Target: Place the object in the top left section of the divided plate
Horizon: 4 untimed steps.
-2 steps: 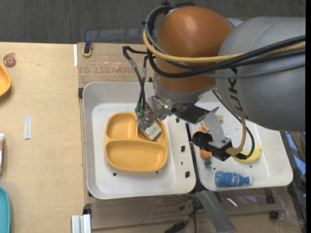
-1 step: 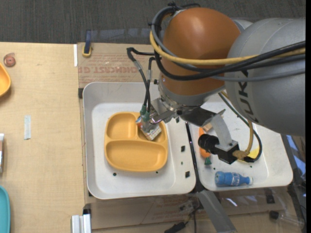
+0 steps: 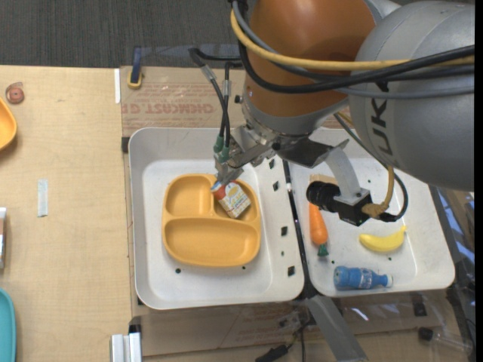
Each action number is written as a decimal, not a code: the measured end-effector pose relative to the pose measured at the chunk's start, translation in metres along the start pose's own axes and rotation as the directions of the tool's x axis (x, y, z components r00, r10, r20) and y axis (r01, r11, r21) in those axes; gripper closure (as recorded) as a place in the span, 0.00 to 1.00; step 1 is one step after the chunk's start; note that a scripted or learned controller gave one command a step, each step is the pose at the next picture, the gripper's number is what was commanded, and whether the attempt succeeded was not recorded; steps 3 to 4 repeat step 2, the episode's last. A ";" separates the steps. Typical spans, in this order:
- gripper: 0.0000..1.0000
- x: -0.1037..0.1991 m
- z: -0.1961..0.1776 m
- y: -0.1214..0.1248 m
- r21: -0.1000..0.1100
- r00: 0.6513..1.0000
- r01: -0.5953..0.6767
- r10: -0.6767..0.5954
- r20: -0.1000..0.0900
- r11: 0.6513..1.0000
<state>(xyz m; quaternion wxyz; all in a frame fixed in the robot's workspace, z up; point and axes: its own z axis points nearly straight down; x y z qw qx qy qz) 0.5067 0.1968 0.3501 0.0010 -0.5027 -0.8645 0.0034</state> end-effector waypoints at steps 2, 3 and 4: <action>1.00 0.019 0.046 -0.021 0.002 0.992 -0.123 0.123 0.000 0.992; 1.00 0.019 0.046 -0.021 0.002 0.992 -0.123 0.123 0.000 0.992; 1.00 0.019 0.046 -0.021 0.002 0.992 -0.123 0.123 0.000 0.992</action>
